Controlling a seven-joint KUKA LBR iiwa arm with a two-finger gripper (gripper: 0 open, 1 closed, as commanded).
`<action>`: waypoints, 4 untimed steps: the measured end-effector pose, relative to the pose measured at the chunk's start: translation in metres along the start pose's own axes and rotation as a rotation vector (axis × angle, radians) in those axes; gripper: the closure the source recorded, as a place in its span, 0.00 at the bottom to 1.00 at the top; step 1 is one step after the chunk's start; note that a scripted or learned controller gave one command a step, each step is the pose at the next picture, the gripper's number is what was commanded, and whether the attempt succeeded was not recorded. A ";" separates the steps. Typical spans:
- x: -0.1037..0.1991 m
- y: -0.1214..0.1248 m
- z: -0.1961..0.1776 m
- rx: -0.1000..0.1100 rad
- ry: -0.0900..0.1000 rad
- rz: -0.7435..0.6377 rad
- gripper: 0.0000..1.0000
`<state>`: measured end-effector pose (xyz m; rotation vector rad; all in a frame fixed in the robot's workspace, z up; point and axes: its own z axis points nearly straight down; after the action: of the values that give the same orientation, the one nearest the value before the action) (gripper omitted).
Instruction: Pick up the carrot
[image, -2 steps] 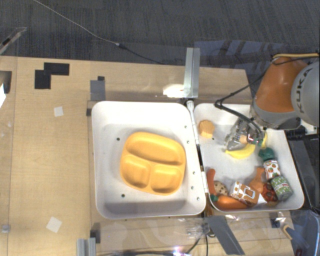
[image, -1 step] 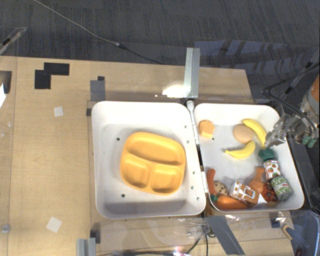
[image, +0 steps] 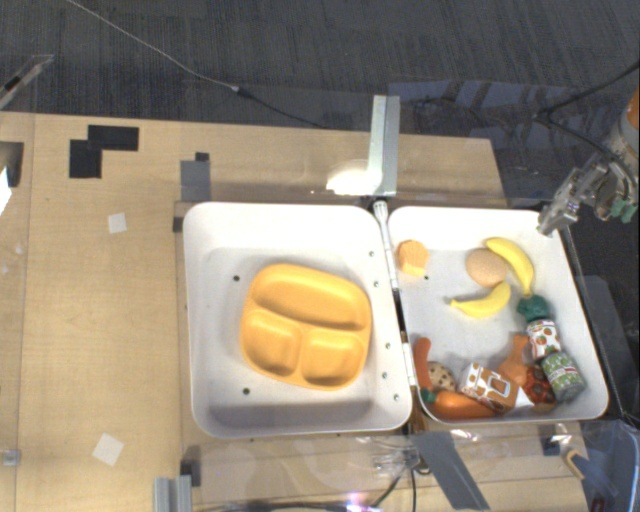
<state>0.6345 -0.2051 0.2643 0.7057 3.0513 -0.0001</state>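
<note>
The carrot (image: 462, 404) lies in the right bin (image: 440, 300), along its near edge toward the near left corner, partly covered by a small carton (image: 487, 384) and crowded by other toy food. The pincer (image: 590, 196) hangs well apart from it, past the bin's far right corner at the table's right edge. Its tip is blurred and partly cut off, so whether it is apart or together cannot be told.
</note>
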 end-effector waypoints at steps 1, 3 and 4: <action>-0.010 0.006 0.092 0.002 0.006 0.212 1.00; -0.006 0.045 0.131 0.001 0.009 0.156 1.00; -0.014 0.029 0.049 -0.003 -0.007 0.319 1.00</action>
<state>0.6601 -0.1852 0.2153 1.1790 2.8936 0.0037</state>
